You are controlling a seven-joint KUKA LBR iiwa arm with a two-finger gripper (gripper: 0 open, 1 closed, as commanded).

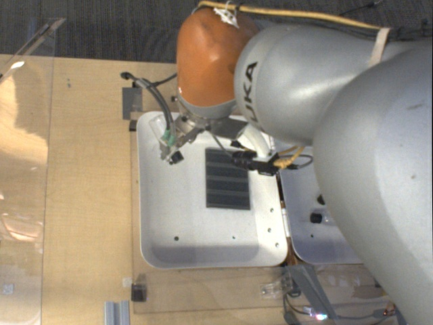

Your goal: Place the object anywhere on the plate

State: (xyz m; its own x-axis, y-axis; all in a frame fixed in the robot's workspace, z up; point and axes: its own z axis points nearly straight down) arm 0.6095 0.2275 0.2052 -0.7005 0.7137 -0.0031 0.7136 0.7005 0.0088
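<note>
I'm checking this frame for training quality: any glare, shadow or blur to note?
Camera view: the arm looms large and soft-edged, hiding much of the right bin; a grey shadow lies along the left bin's near edge; warm glare streaks the clear panel at left; the dark ridged block is fairly sharp.

My arm (325, 114) is pale grey, with an orange band (210, 59) above the wrist and dark letters on the grey shell. A yellow cable (304, 15) runs along the top of it. Both bins are white: the left bin (169, 242) carries a dark grey rectangle (226, 179) ribbed with crosswise stripes, and the right bin (318, 249) shows small black spots. The bench (88, 202) is light tan wood, and the floor (101, 12) beyond it is dark grey.
</note>
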